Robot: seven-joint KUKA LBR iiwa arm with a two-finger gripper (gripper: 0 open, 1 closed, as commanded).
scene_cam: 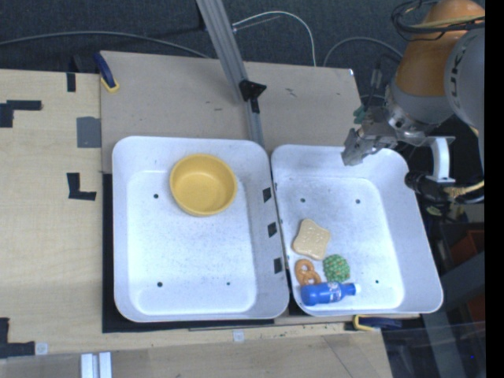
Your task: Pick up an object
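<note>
My gripper [354, 154] hangs over the far rim of the right bin [409, 235], and I cannot tell if it is wide or narrow, because it looks like one dark lump from here. Nothing is seen between its tips. In this bin, at the near side, lie four things close together: a cracker [311, 239], a pretzel [307, 272] just beside a green ball [336, 267], and a blue bottle [328, 292] against the near wall. They are well apart from my gripper. The left bin [134, 235] holds a yellow bowl [203, 183].
</note>
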